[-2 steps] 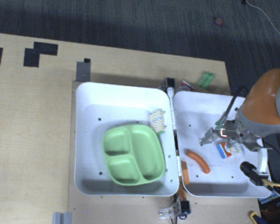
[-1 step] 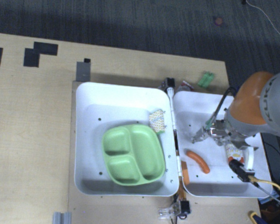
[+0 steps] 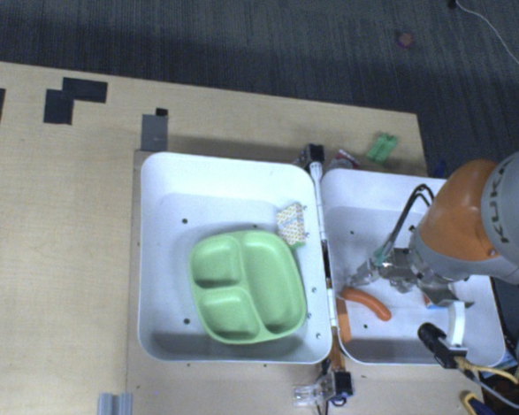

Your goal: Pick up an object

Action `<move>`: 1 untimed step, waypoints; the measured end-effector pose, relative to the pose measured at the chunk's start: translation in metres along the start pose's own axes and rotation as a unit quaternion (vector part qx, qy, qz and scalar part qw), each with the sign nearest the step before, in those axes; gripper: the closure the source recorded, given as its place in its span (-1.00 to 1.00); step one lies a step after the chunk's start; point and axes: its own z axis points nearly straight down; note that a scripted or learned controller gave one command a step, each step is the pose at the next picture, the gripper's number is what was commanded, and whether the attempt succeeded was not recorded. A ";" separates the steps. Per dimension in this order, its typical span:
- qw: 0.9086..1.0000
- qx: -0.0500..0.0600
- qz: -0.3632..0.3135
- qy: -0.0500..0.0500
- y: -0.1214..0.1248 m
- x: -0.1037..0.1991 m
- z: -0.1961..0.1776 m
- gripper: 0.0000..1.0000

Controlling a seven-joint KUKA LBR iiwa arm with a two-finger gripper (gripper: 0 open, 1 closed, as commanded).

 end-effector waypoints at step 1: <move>1.000 -0.002 0.000 -0.001 -0.031 0.008 -0.001 -1.00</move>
